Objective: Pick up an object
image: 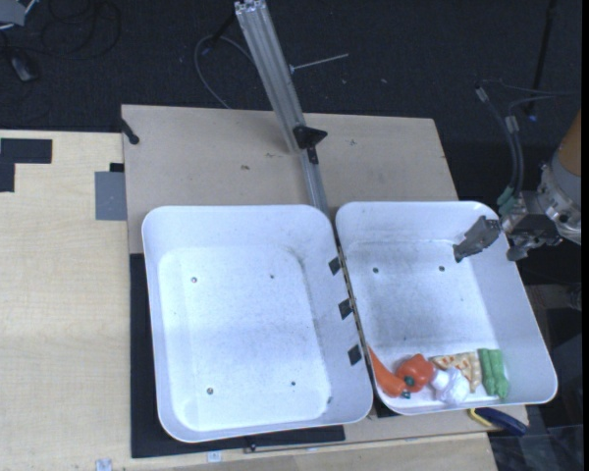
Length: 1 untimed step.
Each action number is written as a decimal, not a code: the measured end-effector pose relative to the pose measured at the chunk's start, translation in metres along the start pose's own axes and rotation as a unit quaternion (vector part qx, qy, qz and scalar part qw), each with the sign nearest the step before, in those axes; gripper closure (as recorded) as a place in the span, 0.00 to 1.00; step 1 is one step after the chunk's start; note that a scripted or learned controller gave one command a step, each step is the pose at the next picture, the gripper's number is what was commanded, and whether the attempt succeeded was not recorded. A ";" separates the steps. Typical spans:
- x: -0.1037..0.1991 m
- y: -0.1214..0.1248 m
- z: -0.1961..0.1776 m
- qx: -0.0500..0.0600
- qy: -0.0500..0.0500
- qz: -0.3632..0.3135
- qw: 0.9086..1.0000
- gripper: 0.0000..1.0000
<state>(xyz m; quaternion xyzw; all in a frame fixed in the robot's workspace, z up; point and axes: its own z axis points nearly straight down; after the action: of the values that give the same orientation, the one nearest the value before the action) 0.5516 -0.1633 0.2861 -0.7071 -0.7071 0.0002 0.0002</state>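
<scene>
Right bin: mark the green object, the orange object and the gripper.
green object (494,372), camera view, middle of its body, near corner of the right bin.
orange object (415,370), camera view, its rounded top.
gripper (497,235), camera view, midway between its fingertips, at the bin's right rim.

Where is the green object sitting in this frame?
The green object lies in the right bin, at its near right corner, just right of the tan piece in the pile there.

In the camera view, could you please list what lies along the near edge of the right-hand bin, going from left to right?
Orange carrot-shaped piece → red-orange piece → white crumpled piece → green piece. A tan patterned piece overlaps the white one, so I leave its place open.
</scene>
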 end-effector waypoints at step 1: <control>0.113 -0.040 0.081 0.003 0.001 -0.003 1.000 0.00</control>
<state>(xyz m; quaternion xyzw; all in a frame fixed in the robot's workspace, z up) 0.5120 -0.0506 0.2053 -0.7051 -0.7091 0.0013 0.0027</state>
